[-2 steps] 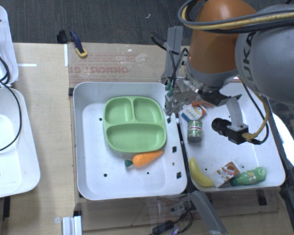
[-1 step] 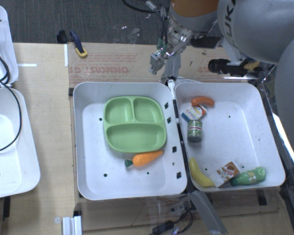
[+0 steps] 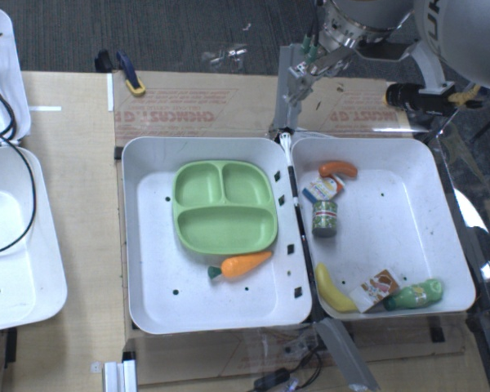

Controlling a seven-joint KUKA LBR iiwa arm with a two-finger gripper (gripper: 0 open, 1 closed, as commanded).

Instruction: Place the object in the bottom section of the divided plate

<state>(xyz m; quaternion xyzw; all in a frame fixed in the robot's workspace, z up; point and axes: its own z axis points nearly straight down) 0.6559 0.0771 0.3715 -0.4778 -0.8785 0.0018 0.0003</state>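
Green plastic marks the divided plate, which lies flat in the left bin, its two small compartments toward the far side and its one wide compartment toward the near side; that wide one is the bottom section, and nothing lies in it. Just beside the plate's near rim, on the bin floor, rests a toy carrot, probably the object meant, since it is the only loose item in that bin. Its long axis runs nearly left to right with a slight tilt, the green leafy end pointing left and toward the camera, the orange tip pointing right and slightly away. The right bin holds the other items: a small sausage, a can, a banana, a packet and a green bottle. The gripper hangs above the bench beyond both bins, near their shared far corner, with nothing visibly between its fingers; how far they stand apart I cannot tell.
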